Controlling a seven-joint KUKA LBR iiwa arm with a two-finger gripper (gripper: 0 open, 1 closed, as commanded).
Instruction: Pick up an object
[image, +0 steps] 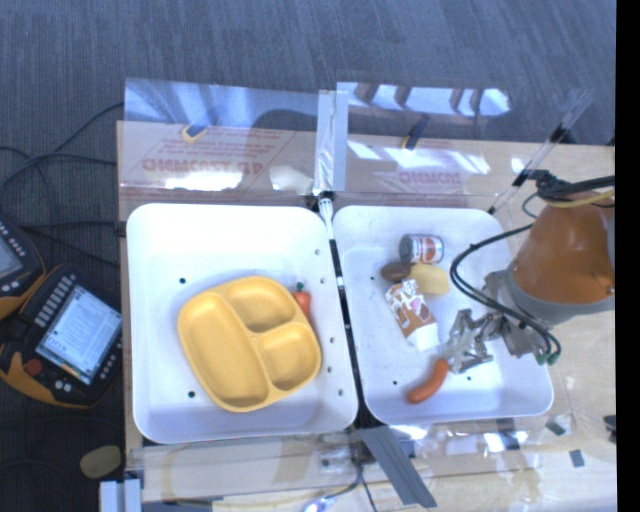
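— Over on the far left, off the desk (230, 160), sits a pendant (75, 335) with its screen lit. Next comes the left bin (160, 250), and a yellow tray (250, 342) lies in it with something small and orange-red (302, 298) tucked against its upper right edge.

— And the right bin (370, 380)?

— That's the busy one. A can (422, 248) on its side near the top, a dark lump (395, 271) and a pale yellow piece (431, 279) just below it, then a packet (411, 311), brown and white. Lower down lies a sausage (429, 381), and the end effector (466, 348) hangs just above its upper end.

— Has it got hold of anything?

— Not that I can see. Nothing sits between the fingers, and the metal's too tangled from here to tell whether they're spread or pressed together.

— So the sausage is the target?

— That's my guess, since it's nearest. It lies near the bin's front wall, long axis on a slant, lower-left end toward the front, upper-right end toward the arm.

— How would you take it?

— Shift toward its middle, turn the wrist so the fingers close across the narrow width, not along the length. Come straight down, mind the packet's white end close by, and lift slowly. It's round and may roll or slip.
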